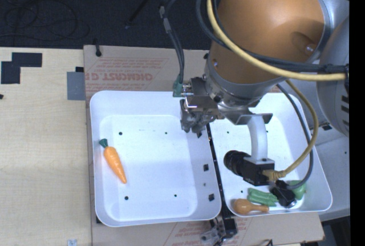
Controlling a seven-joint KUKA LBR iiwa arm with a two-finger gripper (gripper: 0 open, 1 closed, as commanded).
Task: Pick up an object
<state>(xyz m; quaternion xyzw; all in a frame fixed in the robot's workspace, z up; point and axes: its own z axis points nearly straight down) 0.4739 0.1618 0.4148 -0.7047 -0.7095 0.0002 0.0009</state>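
Lying alone, carrot (114, 163); arm (268, 28) overhangs green toy (262, 197).

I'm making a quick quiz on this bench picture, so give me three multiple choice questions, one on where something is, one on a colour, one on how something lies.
1. Where is the carrot?
A. left bin
B. right bin
C. on the cardboard

2. What colour are the bins?
A. blue
B. white
C. black

3. How does the carrot rest?
A. standing upright
B. lying flat
C. hanging from the arm

Answers:
1 A, it sits near the left bin's left wall.
2 B, both trays are plain white.
3 B, it lies lengthwise on the bin floor.
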